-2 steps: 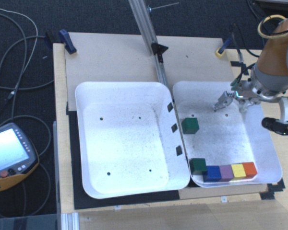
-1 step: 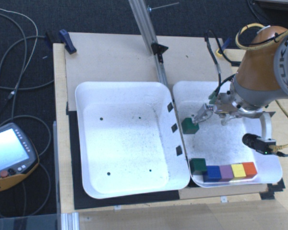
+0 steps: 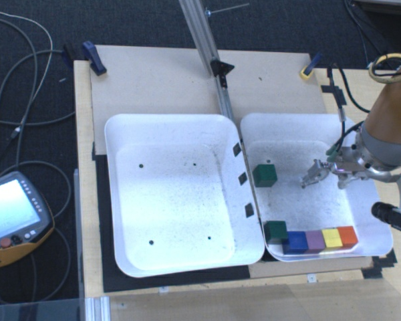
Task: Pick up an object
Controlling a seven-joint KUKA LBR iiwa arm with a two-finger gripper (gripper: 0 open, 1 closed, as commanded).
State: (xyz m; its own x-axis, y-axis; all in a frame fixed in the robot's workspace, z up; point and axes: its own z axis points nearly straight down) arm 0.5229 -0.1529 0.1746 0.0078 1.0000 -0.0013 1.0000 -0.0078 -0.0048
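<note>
Two shallow white plastic bins sit side by side on the pale wooden surface. The grey arm with its orange band reaches in from the right, and its metal two-finger gripper hangs over the middle of the right bin; nothing sits between its tips, and whether they are parted or closed I cannot tell. Well to the left of the gripper, apart from it, a dark green cube stands alone on the bin floor. Along the near wall runs a row of blocks: another green cube, then blue, purple, yellow and orange. The left bin shows a speckled floor.
</note>
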